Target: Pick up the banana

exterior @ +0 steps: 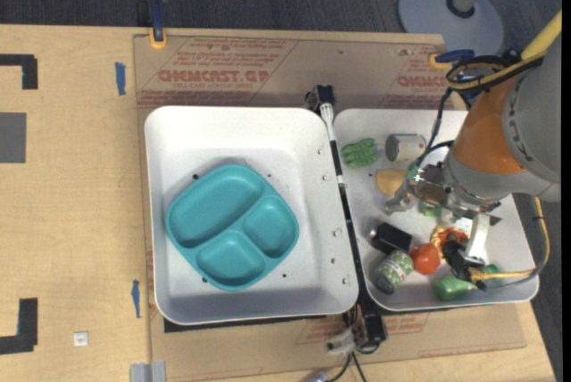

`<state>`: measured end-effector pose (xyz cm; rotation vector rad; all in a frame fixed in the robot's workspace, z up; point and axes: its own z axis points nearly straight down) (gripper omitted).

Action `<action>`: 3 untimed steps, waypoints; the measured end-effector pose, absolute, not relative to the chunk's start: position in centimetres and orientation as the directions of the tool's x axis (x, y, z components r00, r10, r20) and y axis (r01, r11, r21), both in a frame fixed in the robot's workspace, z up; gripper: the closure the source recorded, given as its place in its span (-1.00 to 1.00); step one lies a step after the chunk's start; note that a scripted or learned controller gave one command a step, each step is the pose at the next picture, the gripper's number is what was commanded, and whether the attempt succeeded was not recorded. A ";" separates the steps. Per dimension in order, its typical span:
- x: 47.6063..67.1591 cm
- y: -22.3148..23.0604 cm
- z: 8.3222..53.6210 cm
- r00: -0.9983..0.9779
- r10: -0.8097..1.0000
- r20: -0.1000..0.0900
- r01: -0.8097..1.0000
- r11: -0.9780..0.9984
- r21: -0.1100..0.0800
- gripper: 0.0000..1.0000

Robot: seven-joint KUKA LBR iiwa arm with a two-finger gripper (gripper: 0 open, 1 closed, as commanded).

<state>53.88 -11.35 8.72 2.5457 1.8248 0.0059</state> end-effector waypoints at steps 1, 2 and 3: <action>48.5 -11.1 8.7 0.010 1.000 -0.003 1.000 -0.010 0.009 -1.00; 50.9 -2.3 18.4 0.498 0.867 0.000 0.867 -0.498 -0.001 -1.00; 51.1 -4.1 38.9 0.490 0.872 0.000 0.872 -0.490 0.001 -1.00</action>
